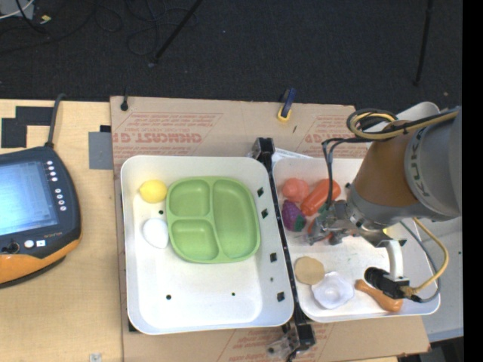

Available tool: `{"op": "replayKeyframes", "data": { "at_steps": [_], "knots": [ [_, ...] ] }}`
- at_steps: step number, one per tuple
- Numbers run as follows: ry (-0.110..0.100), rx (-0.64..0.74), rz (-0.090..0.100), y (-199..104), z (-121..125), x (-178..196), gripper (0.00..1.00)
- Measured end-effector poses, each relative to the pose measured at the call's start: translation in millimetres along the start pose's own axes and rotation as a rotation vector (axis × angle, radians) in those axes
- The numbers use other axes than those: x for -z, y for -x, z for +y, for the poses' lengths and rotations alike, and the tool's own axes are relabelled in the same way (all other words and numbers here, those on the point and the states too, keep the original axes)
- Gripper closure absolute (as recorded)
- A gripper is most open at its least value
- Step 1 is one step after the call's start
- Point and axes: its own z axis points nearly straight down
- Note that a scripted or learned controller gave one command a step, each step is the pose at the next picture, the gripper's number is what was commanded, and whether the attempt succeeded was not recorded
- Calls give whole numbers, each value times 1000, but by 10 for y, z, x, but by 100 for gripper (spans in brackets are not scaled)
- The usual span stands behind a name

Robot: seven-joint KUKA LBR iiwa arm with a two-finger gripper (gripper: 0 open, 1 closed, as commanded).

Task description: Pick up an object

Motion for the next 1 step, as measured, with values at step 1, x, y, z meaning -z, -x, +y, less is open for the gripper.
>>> {"op": "replayKeyframes", "data": {
  "at_steps": [1],
  "knots": [
    [-6, -2, -1, 56, -30, 419, 100]
  ]
}}
